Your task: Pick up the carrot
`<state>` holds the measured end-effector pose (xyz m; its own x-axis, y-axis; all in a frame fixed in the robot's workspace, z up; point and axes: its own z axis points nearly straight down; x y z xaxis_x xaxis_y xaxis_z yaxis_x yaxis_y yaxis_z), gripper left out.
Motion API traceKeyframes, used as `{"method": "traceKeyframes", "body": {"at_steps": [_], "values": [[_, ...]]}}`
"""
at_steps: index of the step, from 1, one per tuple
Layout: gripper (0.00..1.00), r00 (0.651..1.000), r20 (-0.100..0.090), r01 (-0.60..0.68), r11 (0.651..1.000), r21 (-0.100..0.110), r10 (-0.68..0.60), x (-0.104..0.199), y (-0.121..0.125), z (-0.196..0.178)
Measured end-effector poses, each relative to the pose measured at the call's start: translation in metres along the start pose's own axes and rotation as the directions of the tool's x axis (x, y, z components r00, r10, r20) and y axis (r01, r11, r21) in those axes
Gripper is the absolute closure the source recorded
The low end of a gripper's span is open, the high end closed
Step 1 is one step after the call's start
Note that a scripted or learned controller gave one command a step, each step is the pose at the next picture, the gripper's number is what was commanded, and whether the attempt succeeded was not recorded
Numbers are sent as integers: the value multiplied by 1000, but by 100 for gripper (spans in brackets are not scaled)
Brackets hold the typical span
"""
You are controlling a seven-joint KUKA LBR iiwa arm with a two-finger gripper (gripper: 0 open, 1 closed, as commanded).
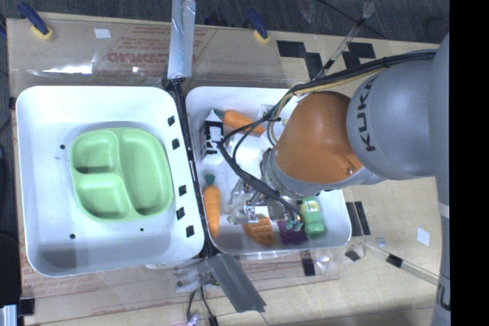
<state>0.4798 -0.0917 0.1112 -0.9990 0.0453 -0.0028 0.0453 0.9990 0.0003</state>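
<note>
Bench surface of pale wood-toned board (382,271), seen from above at a slant, bore two shallow white plastic bins side by side, with dark ribbed matting beyond its far edge. Blue clips (35,20) pinned a clear sheet along that far edge, and black square markings sat on the board near the right bin.

The left white bin (30,164) held a light green moulded plastic tray with three compartments (121,173), lying flat near its middle, with bare white floor all round it.

The right white bin (229,99) was crowded. The grey KUKA arm with its orange band (359,130) reached in from the right and covered most of that bin's middle and right side. The two-finger gripper (256,206) hung low over the near part of the bin, amid cables; whether its jaws were wide or narrow could not be told, and nothing was visibly held between them.

The small orange carrot with a green top (212,208) lay lengthwise along the bin's left wall, just left of the gripper. A second orange carrot-shaped piece (241,121) lay near the far wall, partly hidden by the arm. An orange block (260,230), a purple item (289,231) and a green block (312,216) sat together by the near wall, just beside the gripper.

Open room remained mainly in the left bin; the right bin offered little free floor
</note>
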Motion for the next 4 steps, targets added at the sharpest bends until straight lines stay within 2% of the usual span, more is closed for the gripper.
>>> {"method": "traceKeyframes", "body": {"at_steps": [1, 2, 3, 4], "values": [[0, 1000, 0, 0, 1000, 0, 0, 0, 0, 0], [0, 984, 3, -177, 984, 0, 177, -63, 17, -83], [0, 980, -4, -199, 980, 1, 199, -3, 32, -80], [0, 963, -10, -269, 963, 2, 269, 5, -8, 3]]}}
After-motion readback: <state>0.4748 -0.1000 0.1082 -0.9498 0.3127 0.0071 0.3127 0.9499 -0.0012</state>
